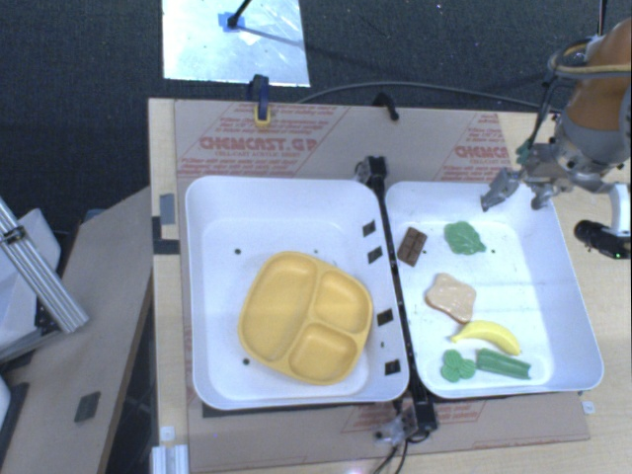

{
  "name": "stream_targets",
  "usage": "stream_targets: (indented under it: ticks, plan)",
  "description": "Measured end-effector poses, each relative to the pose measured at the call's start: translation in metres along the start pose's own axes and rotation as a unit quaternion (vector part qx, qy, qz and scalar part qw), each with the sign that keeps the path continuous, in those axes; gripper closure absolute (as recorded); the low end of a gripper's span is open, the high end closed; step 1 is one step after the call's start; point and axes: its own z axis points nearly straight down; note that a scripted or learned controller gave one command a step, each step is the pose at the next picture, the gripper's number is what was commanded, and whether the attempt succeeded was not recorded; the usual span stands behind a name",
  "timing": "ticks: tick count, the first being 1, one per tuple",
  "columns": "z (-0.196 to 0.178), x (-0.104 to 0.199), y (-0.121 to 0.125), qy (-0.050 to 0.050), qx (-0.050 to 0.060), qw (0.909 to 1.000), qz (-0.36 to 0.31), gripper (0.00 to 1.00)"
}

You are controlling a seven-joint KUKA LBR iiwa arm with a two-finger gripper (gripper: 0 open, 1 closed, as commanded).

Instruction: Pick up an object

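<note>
At the one o'clock corner of the right bin (571, 265), hovering with the gripper (515, 196) just above the far rim, reaching in from three o'clock. Spreading both fingers wide and clasping nothing between them.

Down at seven o'clock from the gripper, resting near it but not touching it: a green leafy piece (463, 237), the nearest thing to pick. Lying at nine o'clock of that piece, close to the bin's left wall: a brown block (411, 246), slightly tilted. Sitting toward the bin's middle: a tan bread slice (450, 297). Curving just below the slice, at five o'clock of it: a yellow banana (487, 336). Resting along the near wall at six o'clock: a green floret (456, 365), with a long green pod (504, 365) touching or almost touching it at three o'clock.

Filling much of the left bin (217, 255), toward its five o'clock side: a yellow divided tray (306, 316), lying flat, well apart from the gripper.

Lying under both bins: a cardboard sheet (296, 131) with red lettering, with a clamp (260, 99) gripping its edge at twelve o'clock.
</note>
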Motion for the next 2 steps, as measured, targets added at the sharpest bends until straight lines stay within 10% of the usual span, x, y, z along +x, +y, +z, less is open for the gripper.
stream_targets:
  ticks: [2]
  plan:
    - [0.053, -0.001, 0.002, -0.001, -0.005, 1.0, -0.001, 0.0]
